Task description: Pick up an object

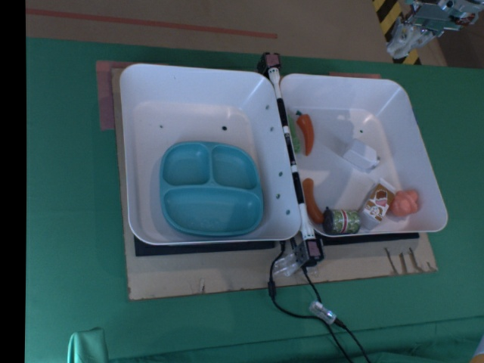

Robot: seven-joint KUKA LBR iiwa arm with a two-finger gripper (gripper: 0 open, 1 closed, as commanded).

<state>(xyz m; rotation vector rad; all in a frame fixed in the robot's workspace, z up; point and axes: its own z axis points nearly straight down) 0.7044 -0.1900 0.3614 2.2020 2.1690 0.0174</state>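
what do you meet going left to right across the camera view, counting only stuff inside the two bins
teal divided plate → upper carrot → small green can → white block → small carton → pink toy

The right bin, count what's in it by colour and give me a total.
Orange: 2, a carrot and a sausage
White: 2, a block and a carton
Pink: 1, a toy
Dark: 1, a can
Total: 6
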